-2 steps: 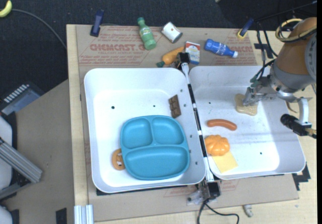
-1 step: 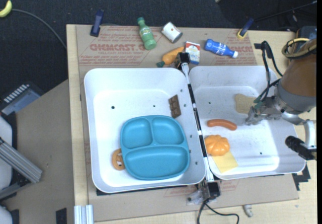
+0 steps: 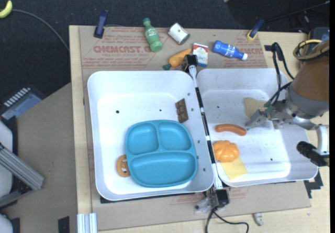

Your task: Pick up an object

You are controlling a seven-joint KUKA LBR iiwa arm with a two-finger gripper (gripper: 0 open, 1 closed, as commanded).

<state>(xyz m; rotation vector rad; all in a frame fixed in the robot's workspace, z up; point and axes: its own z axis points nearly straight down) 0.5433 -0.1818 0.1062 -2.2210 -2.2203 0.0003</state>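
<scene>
The table [image 3: 78,122] carries two white bins side by side. The arm [image 3: 312,82] comes in from the right, its orange band above the wrist, bent down over the right bin [image 3: 272,166]. Its gripper [image 3: 261,117] hangs low in that bin, just beside a tan slice [image 3: 253,104] and a little above and right of the sausage [image 3: 231,129]; whether it touches either I cannot tell. The fingers are too dark and small to read, so I can't say if they are spread or pressed together, and nothing shows between them.

The left bin [image 3: 104,101] holds one blue tray [image 3: 159,152] with three compartments, one small brown block [image 3: 181,110] near the bin's right wall, and one pretzel [image 3: 122,166] tucked against the tray's lower left edge.

The right bin holds one sausage, one orange pepper [image 3: 225,150] below it, one yellow slice [image 3: 234,168] touching the pepper's underside, and the tan slice.

Behind the bins lie one green bottle [image 3: 153,35], one blue bottle [image 3: 229,50], one can [image 3: 178,33], one carton [image 3: 200,54] and a carrot [image 3: 178,59].
</scene>
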